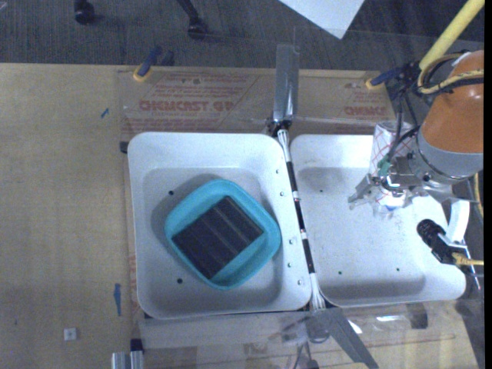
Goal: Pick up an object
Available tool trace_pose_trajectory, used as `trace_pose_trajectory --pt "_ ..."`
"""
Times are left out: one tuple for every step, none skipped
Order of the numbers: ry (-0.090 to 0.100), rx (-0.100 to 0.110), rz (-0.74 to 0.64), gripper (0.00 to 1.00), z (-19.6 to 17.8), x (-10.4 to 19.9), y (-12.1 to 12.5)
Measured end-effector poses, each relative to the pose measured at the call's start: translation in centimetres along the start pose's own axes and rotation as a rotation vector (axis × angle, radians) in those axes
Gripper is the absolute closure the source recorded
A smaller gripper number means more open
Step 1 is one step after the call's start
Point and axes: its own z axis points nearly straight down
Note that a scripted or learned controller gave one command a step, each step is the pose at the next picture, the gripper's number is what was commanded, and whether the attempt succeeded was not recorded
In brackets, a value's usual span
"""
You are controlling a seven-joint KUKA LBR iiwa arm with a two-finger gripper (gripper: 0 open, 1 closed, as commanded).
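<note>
Overhead, two shallow white bins sit side by side on the tan counter (61,206). The left bin (146,160) fills the centre-left of the frame and holds a light-blue, square-ish dish (265,229) with rounded corners, turned at an angle, its inside dark and ribbed. That dish lies in the lower middle of its bin, close to the right wall. The right bin (346,275) takes the centre-right of the frame. Over its upper right part hangs the hand (375,197), reaching in from the right edge under the grey arm (453,141) with its orange band. Whether its fingers are spread or closed cannot be told from this slant, and nothing is seen between them. The hand is well apart from the dish, across the divider between the bins.
</note>
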Motion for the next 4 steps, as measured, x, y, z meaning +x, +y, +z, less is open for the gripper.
trace_pose_trajectory --pt "-0.002 -0.004 0.030 0.00 -5.9 -1.2 -0.6" --pt "-0.003 -0.006 -0.075 0.00 -3.3 -1.3 2.8" --pt "-0.003 -0.006 0.016 0.00 -2.0 -3.9 6.5" --pt "0.003 -0.010 -0.147 0.00 11.3 -10.2 7.4"
